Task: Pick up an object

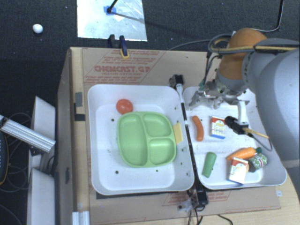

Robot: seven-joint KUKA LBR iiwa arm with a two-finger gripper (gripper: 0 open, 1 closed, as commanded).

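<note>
While the gripper (pixel 202 99) is being hung over the far left corner of the right bin (pixel 243 184), nothing is being carried yet, so this is being read as the approach step, with the pick not yet made. Whether the gripper is being held open or shut can't be told from this angle, too much metal clutter up there. The closest candidates are being offered by that same bin: a sausage (pixel 198 128) lying just beside the inner wall, near the gripper, and a small carton (pixel 218 127) right next to it. Further toward the front, a green cylinder (pixel 209 164) and a carrot (pixel 242 153) are being left well apart from the gripper. The left bin (pixel 101 172) is being taken up mostly by a green tray (pixel 143 139) with a tomato (pixel 124 106) behind it, so probably it isn't being targeted. For the next move, a short shift toward the sausage or carton is being called for, then a straight drop. The sausage is being crowded by the wall, so the carton is probably the easier grab.
</note>
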